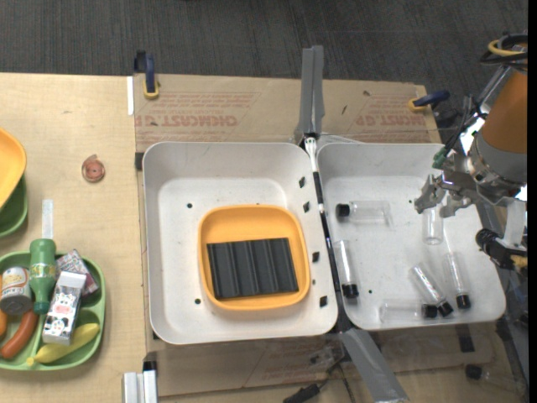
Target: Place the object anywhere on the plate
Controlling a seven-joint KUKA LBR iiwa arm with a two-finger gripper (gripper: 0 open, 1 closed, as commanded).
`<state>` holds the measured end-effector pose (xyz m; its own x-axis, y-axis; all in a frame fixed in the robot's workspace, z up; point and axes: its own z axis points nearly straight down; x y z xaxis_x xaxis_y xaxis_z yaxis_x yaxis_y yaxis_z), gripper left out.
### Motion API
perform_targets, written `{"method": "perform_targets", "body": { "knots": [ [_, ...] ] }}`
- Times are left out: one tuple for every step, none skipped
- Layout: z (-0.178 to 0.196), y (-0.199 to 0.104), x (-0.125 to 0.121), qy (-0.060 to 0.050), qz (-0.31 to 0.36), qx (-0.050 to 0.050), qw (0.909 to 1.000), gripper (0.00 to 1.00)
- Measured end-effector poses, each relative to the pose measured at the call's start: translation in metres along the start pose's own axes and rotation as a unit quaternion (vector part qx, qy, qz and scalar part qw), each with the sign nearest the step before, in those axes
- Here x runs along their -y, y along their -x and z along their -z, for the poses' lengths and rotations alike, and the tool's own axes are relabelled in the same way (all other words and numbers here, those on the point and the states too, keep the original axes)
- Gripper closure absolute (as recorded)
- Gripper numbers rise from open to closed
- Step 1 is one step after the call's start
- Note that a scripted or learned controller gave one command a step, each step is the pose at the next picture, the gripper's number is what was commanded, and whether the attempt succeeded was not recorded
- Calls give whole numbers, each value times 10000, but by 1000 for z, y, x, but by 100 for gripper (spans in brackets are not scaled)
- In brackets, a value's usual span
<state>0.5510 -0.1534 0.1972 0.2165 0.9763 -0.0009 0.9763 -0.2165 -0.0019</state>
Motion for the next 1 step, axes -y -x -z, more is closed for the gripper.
{"method": "perform_targets", "body": {
  "knots": [
    [48,8,-80,9,1042,9,9946,100]
  ]
}}
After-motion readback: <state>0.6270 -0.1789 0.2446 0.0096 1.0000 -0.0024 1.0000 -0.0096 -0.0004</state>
